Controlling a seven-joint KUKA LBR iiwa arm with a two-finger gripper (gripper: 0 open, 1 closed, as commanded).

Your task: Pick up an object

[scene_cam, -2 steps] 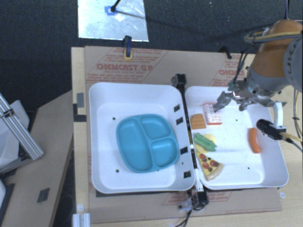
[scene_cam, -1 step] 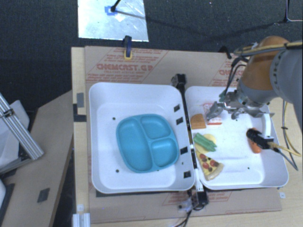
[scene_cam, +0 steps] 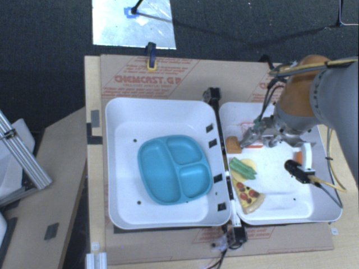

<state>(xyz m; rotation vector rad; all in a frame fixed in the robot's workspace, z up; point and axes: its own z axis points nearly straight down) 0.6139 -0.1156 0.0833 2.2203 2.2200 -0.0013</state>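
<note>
- The gripper (scene_cam: 252, 134) hangs low in the right bin (scene_cam: 280, 209), just to the right of the brown toy (scene_cam: 233, 144) and a little above it. I cannot tell if it is open or closed, and nothing shows in its grip.
- The brown toy looks like the thing to grab, since it is the closest one. It sits near the bin's left wall.
- A thin red strip (scene_cam: 255, 146) lies right beside the brown toy, on its right, under the gripper.
- The green beans (scene_cam: 243, 168) lie just below the brown toy, touching a yellow piece (scene_cam: 249, 163).
- The pizza slice (scene_cam: 249, 197) lies further below the brown toy, past the beans.
- Far left of the brown toy, over the wall, a blue plate (scene_cam: 174, 170) sits in the left bin (scene_cam: 123, 150).
- What could go wrong: the gripper is off to one side of the brown toy, so it may close on air or just nudge it.
- The wall is close, so the brown toy could get pushed up against it.
- The red strip is flat and thin, so it could slip out.
</note>
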